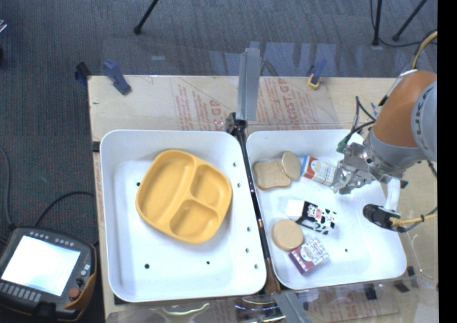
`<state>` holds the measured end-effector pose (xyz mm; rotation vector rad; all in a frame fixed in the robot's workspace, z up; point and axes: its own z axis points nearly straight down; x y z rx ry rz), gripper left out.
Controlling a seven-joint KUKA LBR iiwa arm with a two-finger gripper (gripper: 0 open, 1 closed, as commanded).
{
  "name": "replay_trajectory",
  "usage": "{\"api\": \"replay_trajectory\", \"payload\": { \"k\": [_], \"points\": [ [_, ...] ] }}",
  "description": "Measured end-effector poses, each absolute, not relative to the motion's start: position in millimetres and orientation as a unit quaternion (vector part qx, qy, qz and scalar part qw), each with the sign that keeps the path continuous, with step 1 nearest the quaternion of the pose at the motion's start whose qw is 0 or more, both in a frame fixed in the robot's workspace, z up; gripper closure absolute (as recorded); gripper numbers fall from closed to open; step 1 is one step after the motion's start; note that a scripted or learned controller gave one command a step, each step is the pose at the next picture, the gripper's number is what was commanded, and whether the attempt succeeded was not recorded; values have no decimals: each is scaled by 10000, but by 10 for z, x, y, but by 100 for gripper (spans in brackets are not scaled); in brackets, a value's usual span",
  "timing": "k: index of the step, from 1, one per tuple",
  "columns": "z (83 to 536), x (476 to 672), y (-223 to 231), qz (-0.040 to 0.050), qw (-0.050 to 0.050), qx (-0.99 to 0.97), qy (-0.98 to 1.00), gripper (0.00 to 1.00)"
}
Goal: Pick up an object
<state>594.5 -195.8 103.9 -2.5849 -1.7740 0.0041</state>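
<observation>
- Left bin [114, 171]: holds one yellow divided plate [184, 194], lying flat and a bit rotated; not near the arm, so prob. not the target now.
- Right bin [371, 261]: all small things are here, spread apart w/ gaps, which gives room for fingers to come down.
- Gripper [348, 180] hangs over the upper right part of this bin, pointing down; if fingers are wide or narrow, I cannot tell.
- Nearest candidate: small white-red carton [318, 169], just beside the gripper, lying on its side.
- Others: bread slice [271, 174] touching round cracker [291, 164]; cow-pattern carton [317, 217]; round cookie [288, 234]; pink carton [309, 254].
- Nothing looks lifted yet.
</observation>
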Motion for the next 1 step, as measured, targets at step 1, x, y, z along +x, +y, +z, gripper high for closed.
{"api": "replay_trajectory", "payload": {
  "k": [1],
  "points": [
    [866, 5685, -1998, 1, 20, -6307, -7760, 100]
  ]
}}
